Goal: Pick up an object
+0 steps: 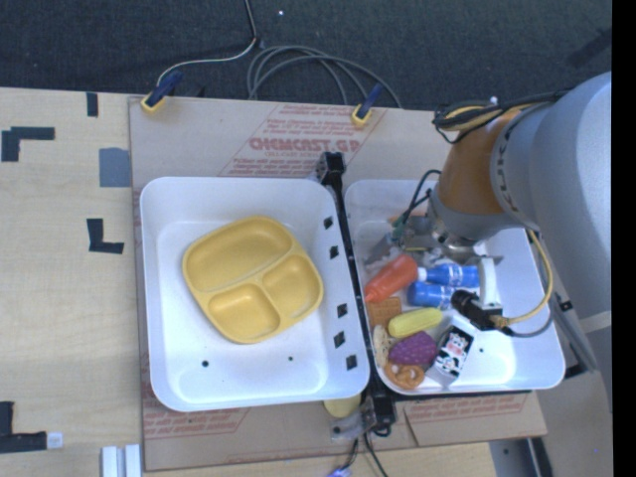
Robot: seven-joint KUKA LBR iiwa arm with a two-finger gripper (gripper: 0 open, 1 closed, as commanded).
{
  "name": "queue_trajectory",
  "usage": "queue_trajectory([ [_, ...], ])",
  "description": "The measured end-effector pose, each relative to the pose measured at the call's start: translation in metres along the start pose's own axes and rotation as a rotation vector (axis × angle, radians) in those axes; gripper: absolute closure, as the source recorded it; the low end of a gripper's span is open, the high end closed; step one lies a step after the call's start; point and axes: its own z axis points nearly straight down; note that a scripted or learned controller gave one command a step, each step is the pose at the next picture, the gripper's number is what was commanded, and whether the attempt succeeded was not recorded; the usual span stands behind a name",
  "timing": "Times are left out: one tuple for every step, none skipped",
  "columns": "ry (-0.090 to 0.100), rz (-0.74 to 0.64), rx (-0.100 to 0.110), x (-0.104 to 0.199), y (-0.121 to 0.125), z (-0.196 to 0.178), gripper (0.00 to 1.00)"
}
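The right bin (532,366) holds a heap of small toys: an orange carrot (390,278), a blue and white bottle (444,284), a yellow piece (415,321), purple grapes (412,349), a pretzel (402,374) and a black and white box (454,353). My gripper (393,241) hangs low over the back left of this bin, just above the carrot's upper end. The arm's orange band (475,172) and wrist cover the bin's back middle. I see nothing held.
The left bin (169,366) holds a yellow divided plate (251,277). A black divider with clips (340,266) runs between the bins. Cables (298,68) lie behind them on the dark floor. The grey arm body (581,197) covers the right side.
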Motion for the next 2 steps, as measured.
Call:
queue_trajectory([
  [-0.001, -0.001, -0.004, 0.000, 0.001, -0.016, 1.00],
  [0.004, -0.002, -0.003, 0.022, -0.034, -0.128, 1.00],
])
